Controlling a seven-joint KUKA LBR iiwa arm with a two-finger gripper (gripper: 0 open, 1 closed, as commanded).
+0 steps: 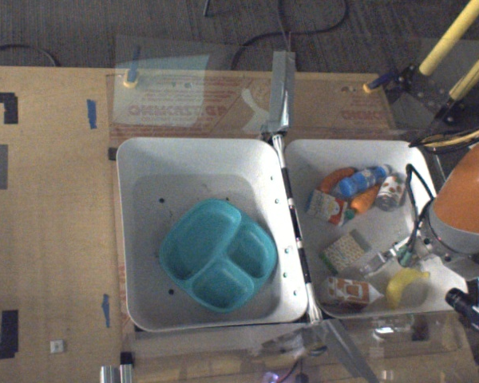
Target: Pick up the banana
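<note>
As seen at lower right of frame, gripper [395,254] low inside right bin [319,162], just above-left of banana [405,286]. Can't tell how wide it's open; blurred, wrist partly in the way. Nothing visibly clamped in it, so no claim of a hold.

Banana: yellow, curved, lying flat on bin floor near lower-right corner, just below gripper, prob. not touching it. Small carton [348,292] to its left, near but apart. Speckled block [343,251] further up-left, close beside gripper's left side.

Outward: grey wrist w/ cables, then orange band [471,190] at right edge, mid-height. Upper part of same bin: blue bottle [361,182], can [391,191], orange item and snack packet [326,206], all well apart from banana. Left bin [144,166] at centre of frame w/ teal divided plate [217,254]; no part in this job.

Step, by my read: approach/align, pre-grasp; banana not yet lifted. Next move calls for shifting slightly down-right in frame, centring over banana's mid-curve, straddling across its narrow width, descending, closing, lifting straight up. Watch bin wall close by on lower right and the carton on the left.
</note>
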